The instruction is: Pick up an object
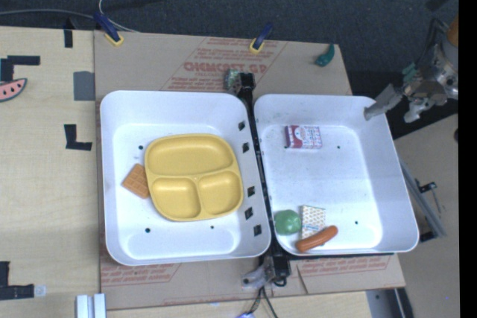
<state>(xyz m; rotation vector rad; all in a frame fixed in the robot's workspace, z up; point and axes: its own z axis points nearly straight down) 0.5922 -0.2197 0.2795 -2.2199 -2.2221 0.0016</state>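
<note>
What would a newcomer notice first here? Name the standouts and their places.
The yellow divided tray dominates the left bin, with an orange cracker tucked at its left edge. In the right bin, a red-and-white carton lies near the top, and a green ball and sausage sit at the bottom.

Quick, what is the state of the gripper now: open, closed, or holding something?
Gripper: cannot be told; it sits at the right bin's far right corner, with none of the bin's objects near it.

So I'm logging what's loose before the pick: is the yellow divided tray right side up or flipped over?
Right side up. The yellow divided tray in the left bin shows its three hollow compartments facing the camera, nothing in them.
</note>
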